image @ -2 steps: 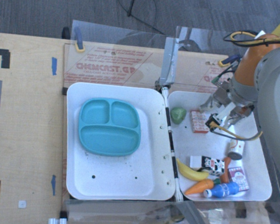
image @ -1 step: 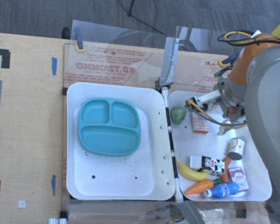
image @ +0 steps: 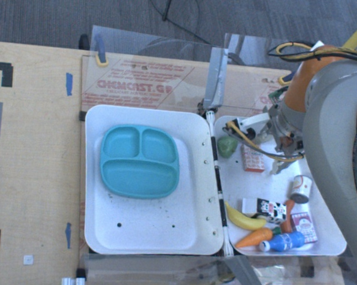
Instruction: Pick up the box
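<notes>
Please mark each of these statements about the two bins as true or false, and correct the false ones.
1. The teal divided plate lies in the left bin. True.
2. The banana lies on the plate. False: it lies in the right bin, near the divider.
3. The gripper is above the right bin. True.
4. The small red and white box is in the left bin. False: it is in the right bin, beside the gripper.
5. A carrot lies near the banana. True.
</notes>
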`<state>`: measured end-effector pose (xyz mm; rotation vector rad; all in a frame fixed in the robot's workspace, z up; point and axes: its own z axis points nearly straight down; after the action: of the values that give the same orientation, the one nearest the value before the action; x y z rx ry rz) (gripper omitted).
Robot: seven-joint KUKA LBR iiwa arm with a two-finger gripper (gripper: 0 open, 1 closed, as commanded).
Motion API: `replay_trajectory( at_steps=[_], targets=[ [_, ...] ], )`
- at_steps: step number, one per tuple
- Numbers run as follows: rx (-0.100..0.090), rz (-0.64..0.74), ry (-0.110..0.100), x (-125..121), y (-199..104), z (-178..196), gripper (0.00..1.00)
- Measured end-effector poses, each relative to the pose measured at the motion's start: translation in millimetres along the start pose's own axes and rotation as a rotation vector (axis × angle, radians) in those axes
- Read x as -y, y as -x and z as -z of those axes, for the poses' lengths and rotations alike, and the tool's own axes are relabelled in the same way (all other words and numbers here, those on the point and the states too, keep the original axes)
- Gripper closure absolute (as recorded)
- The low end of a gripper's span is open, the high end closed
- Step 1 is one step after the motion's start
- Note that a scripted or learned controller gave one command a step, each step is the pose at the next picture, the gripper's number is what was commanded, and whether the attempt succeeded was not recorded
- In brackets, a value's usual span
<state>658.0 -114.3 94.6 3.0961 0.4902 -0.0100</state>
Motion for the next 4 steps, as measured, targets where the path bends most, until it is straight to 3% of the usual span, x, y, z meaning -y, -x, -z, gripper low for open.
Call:
replay_trajectory(
  at_steps=[1,2,3,4],
  targets=[
    [-0.014,0.012,0.001,4.8,-6.6,6.5,1.0],
    [-0.002,0.009,-0.004,4.5,-3.3,5.7,0.0],
    [-0.008,0.015,-0.002,5.1,-6.2,13.2,1.0],
    [-0.003,0.014,-0.004,5.7,-5.3,12.4,0.0]
  ],
)
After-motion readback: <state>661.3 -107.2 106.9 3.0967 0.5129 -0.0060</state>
